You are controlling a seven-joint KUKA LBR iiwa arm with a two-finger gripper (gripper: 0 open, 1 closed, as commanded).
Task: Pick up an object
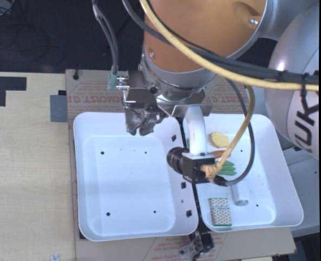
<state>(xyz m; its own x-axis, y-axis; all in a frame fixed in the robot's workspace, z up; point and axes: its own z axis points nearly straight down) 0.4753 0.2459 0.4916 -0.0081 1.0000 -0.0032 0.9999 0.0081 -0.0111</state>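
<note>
The arm point(203, 31) reaches in from the 3 o'clock side and looms large over the top of the scene, its orange band uppermost and its grey wrist hanging over the far rim where the two white bins meet. The claw point(141, 125) hangs below the wrist, over the far-right corner of the left bin point(95, 200) — a dark, blurred cluster of metal. How far it is open cannot be told from this slanted view, and nothing can be made out between its parts.

The objects to pick lie in the right bin point(279, 200). A pale yellow piece point(220, 140) sits toward 12 o'clock of that bin, just beside a white column point(195, 132) of the arm's fittings. A green item point(228, 168) lies near the bin's middle, partly crossed by a yellow cable point(241, 129). A small grey cylinder point(240, 194) lies toward 6 o'clock, and a small patterned green-and-white box point(220, 211) rests near the bin's near rim, at about 7 o'clock.

Both bins sit on a brown cardboard sheet point(95, 91) on the worktop point(24, 173).
</note>
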